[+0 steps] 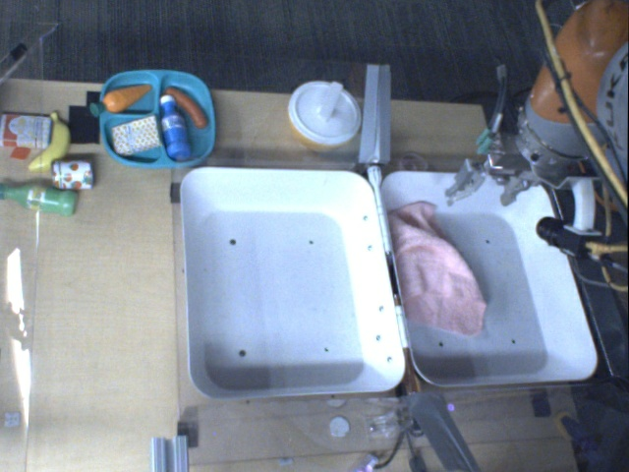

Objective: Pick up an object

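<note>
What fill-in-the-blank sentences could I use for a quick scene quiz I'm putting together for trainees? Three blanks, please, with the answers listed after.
1. The pink cloth lies in the ____ bin as the camera sees it.
2. The gripper hovers over that bin's ____ edge, apart from the cloth.
3. The divided tray on the bench beyond the left bin is coloured ____.

Missing words: right; far; blue

Gripper (488, 185) — fingers spread, nothing between.
</note>
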